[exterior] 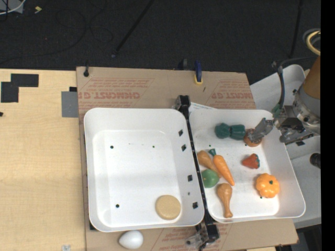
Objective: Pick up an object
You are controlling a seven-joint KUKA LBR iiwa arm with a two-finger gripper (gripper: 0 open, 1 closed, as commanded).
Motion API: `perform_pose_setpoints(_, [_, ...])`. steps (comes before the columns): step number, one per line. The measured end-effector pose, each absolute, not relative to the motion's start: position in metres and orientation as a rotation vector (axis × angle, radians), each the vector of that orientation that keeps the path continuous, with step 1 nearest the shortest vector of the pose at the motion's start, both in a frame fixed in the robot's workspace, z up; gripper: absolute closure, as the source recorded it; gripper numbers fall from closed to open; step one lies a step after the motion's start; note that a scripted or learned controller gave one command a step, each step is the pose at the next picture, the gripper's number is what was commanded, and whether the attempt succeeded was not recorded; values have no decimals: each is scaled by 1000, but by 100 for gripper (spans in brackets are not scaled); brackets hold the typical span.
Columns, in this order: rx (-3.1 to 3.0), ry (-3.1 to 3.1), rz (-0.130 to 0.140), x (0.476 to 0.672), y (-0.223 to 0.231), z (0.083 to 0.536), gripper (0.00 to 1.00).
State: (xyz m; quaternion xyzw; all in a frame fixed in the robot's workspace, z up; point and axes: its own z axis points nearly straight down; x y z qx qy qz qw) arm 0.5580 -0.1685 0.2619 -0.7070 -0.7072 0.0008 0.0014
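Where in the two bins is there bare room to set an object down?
Left bin: bare floor above and left of the tan disc. Right bin: crowded around the carrot, pumpkin and drumstick; a bare strip between the carrot and the red piece.

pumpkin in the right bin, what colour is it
Orange, with a small green stem; the pumpkin shows plainly in the camera view, near the right bin's front corner.

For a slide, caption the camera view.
Gripper hovers at the right bin's far edge, above toy carrot and pumpkin.
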Motion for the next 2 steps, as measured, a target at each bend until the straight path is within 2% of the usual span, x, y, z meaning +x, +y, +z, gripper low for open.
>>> perform_pose_setpoints(1, [-2204, -2223, 5, 586, -74, 168, 0])
perform_pose_setpoints(2, [-2218, -2218, 6, 586, -81, 184, 100])
